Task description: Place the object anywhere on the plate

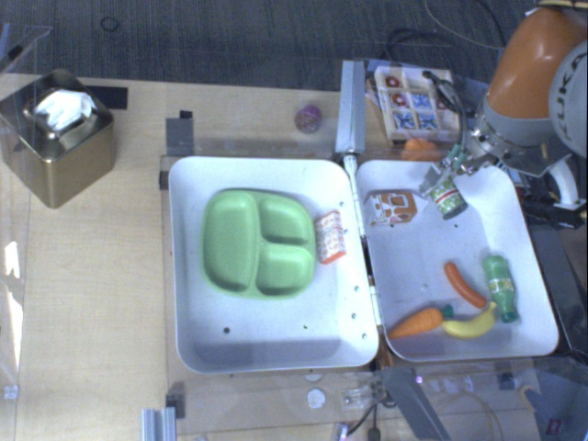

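Carrot [418,322] and banana [470,324]: we see these nearest us, touching end to end at the front of the right bin [413,265].
Gripper [454,171]: it hangs over the back of the right bin, and its jaws look to us clamped on the top of a small green-and-white can [447,198].
Can: it sits tilted under the fingers and appears clear of the bin floor, though we cannot be sure of that from this slant.
Handling: we judge it light and stiff, with a smooth, rounded wall that could swivel or slip. A grip across the middle of its body would be safer than one at the rim.
Brown packet [393,209]: it lies flat just beside the can, on the side toward the left bin [276,338].
Red pepper [464,285] and green bottle [499,288]: both are near the front of the right bin, well apart from the can.
Plate [255,243]: green and divided, it lies in the left bin with all its compartments bare.
Red-and-white packet [330,237]: it rests against the plate's rim on the side facing the right bin, and we would steer clear of it.
Next move: we think a carry across the divider is needed, then a low release over any compartment.
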Robot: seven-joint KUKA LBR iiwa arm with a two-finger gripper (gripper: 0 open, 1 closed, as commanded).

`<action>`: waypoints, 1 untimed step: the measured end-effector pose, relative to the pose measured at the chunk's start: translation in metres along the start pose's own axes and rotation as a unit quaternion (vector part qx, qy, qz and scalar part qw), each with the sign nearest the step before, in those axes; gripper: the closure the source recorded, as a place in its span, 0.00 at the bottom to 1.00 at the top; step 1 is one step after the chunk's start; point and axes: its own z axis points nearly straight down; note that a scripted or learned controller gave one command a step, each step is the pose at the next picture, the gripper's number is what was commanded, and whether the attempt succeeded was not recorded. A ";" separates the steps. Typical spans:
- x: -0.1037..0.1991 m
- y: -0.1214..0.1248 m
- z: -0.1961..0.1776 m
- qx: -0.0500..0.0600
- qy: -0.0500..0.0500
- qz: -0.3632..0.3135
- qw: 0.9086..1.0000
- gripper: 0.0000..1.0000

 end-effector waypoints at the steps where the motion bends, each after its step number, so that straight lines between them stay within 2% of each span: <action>1: 0.051 0.015 -0.032 -0.001 0.000 -0.054 0.999 1.00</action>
